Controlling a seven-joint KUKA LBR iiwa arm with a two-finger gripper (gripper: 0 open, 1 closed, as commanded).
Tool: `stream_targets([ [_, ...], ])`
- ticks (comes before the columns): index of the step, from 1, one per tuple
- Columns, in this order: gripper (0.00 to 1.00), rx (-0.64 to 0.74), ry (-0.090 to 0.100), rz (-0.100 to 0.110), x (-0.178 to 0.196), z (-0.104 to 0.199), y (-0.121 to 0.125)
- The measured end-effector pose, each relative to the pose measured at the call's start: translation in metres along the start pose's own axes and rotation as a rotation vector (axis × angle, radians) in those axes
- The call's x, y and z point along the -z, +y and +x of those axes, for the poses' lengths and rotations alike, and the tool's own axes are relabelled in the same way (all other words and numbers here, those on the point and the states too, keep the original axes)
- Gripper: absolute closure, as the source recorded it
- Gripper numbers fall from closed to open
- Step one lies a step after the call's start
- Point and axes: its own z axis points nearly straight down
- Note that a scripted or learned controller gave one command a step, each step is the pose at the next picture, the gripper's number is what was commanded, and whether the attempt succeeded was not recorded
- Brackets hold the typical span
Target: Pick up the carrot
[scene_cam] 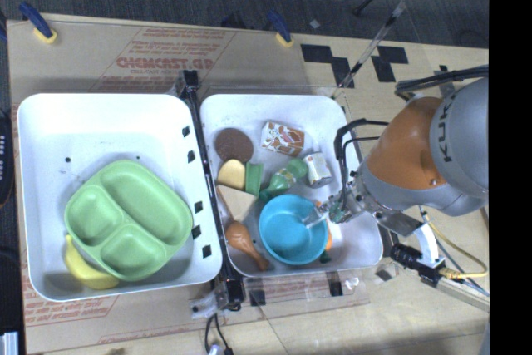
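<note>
The carrot (331, 240) shows as a small orange patch with a bit of green below it, wedged between the blue bowl (288, 232) and the right bin's front right corner; the bowl hides most of it. My gripper (326, 213) reaches in from the right and hangs low over the bowl's right rim, just above and behind the carrot. Nothing is visibly held in it.
The right bin (268, 104) also holds a brown round cookie (234, 144), a snack box (283, 138), a yellow piece (232, 173), green items (278, 179), a silver can (317, 168) and a brown drumstick-like toy (244, 243). A green divided plate (129, 218) lies in the left bin (91, 108).
</note>
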Motion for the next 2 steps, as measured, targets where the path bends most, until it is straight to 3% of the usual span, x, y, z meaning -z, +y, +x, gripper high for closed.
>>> stream_targets([
  [1, 1.00, 0.055, -0.001, -0.002, 0.053, 0.044, 0.016],
  [2, 1.00, -0.161, -0.026, -0.004, 0.051, 0.091, 0.034],
])
